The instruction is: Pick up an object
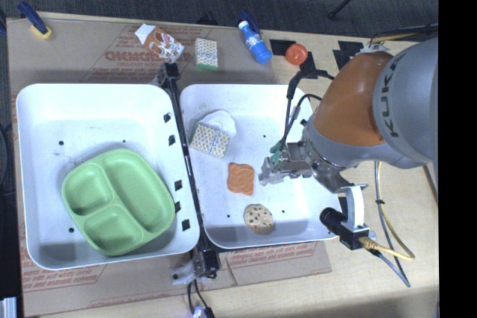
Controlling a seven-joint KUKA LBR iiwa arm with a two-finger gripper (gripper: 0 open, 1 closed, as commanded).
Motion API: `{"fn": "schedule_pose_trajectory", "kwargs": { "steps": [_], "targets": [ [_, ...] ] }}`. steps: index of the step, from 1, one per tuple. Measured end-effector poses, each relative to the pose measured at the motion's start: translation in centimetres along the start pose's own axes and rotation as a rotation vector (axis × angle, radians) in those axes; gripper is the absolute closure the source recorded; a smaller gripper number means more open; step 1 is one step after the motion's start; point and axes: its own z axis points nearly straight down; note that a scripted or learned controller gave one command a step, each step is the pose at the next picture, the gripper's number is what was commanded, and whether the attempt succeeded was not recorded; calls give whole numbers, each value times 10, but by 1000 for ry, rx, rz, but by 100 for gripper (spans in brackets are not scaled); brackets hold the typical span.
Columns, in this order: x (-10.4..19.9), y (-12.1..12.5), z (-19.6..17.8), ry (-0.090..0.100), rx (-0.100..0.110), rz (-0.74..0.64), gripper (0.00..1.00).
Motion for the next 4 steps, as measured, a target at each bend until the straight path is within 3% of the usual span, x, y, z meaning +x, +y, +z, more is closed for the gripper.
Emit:
{"fn": "schedule_pose_trajectory", "kwargs": {
  "steps": [1,2,3,4],
  "targets": [
    [-79,-2,16,0,2,1,100],
    [-47,57,-54,1,-1,-1,100],
    [-47,57,-54,0,1,-1,0],
    [-30,-2,52,2,6,-1,0]
  ]
}}
